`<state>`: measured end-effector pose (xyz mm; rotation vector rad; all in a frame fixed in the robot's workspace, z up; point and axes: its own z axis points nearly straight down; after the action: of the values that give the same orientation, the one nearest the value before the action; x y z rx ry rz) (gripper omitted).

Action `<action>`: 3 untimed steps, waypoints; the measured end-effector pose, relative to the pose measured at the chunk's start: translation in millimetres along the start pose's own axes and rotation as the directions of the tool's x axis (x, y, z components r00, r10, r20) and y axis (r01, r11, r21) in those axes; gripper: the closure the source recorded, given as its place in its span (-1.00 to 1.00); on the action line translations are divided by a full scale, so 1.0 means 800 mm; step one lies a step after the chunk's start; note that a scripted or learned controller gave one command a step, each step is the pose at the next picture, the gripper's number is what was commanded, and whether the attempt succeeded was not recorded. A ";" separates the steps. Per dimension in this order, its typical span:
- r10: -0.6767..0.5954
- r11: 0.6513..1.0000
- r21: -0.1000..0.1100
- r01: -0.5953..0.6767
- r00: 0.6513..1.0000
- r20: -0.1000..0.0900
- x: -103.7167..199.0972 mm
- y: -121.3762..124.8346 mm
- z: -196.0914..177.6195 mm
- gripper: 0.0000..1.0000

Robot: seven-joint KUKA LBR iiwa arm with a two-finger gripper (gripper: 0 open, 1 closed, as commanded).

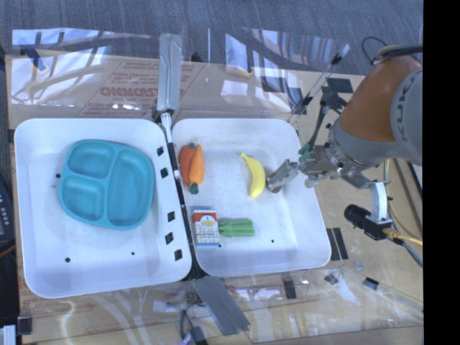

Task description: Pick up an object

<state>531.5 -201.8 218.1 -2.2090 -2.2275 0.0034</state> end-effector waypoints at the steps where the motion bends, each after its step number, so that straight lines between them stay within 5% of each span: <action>1: 0.031 1.000 0.001 -0.031 1.000 0.000 -0.009 0.082 0.109 -1.00; 2: 0.022 1.000 -0.003 -0.022 1.000 0.002 0.003 0.077 0.157 -1.00; 3: 0.204 0.979 0.001 -0.204 0.979 -0.001 0.047 0.025 0.108 -1.00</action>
<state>551.1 -163.7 131.7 -2.4246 -1.9891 0.0038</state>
